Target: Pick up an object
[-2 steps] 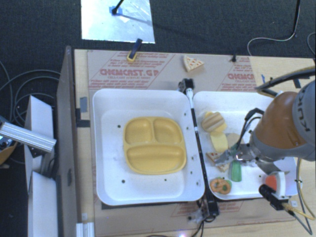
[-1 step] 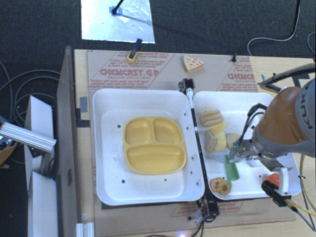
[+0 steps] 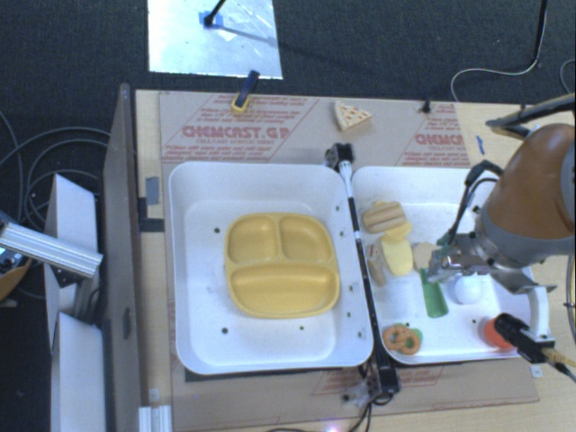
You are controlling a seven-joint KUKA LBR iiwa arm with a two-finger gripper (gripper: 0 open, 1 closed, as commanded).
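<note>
i am the big grey arm with the orange band (image 3: 540,165), and i reach in from the right side over the right bin (image 3: 450,180). my gripper (image 3: 447,264) is low inside that bin, close to the toys. i cannot tell how my gripper is set, because my own wrist hides it from above. i do not see any toy in my grip. just below my gripper a green stick toy (image 3: 433,297) lies on the bin floor, and a white ball (image 3: 467,290) sits right beside it. a yellow block (image 3: 397,254) lies just to the left of my gripper, and a tan bread toy (image 3: 384,215) with stripes sits above that block, near the wall between the bins. a small round toy (image 3: 402,338) with orange and green on it lies near the front edge of the bin. an orange-red toy (image 3: 490,331) sits in the front right corner, partly behind a black part of me. the left bin (image 3: 202,196) holds a yellow tray (image 3: 281,265) with three parts, flat in the middle. outside the bins, a cheese wedge toy (image 3: 352,115) lies on the brown board (image 3: 297,124) behind them, and a small yellow and blue thing (image 3: 243,93) lies on that board too, further left.
</note>
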